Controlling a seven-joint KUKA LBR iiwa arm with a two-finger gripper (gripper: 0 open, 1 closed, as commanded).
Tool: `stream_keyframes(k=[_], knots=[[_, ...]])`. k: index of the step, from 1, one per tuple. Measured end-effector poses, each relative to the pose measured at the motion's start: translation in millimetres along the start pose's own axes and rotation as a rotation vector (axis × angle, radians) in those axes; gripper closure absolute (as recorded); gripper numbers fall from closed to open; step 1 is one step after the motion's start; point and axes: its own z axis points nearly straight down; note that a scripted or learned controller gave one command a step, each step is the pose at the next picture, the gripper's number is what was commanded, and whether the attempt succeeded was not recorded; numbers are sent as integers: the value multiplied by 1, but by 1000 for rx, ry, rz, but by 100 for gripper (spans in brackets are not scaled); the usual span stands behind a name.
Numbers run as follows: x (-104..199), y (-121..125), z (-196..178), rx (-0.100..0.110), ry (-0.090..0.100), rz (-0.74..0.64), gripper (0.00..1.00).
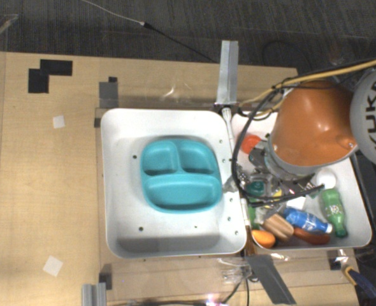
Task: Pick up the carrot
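I see my end effector (264, 187) low in the right white bin (357, 199), just above the small orange carrot (262, 238); grip state unreadable.

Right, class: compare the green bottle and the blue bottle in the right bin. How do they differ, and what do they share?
The green bottle is green with a white cap, while the blue bottle is blue with a pale label. The green bottle lies along the right bin's outer side, roughly pointing up the picture; the blue bottle lies slanted, nearer the middle, beside a tan item. Both are small toy-like bottles lying down in the same bin.
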Motion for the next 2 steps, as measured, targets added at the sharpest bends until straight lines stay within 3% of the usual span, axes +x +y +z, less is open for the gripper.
stream_keyframes(k=[1,2], knots=[[-4,-1,-14,7,-11,-4,100],[-22,-29,-18,4,-6,402,100]])
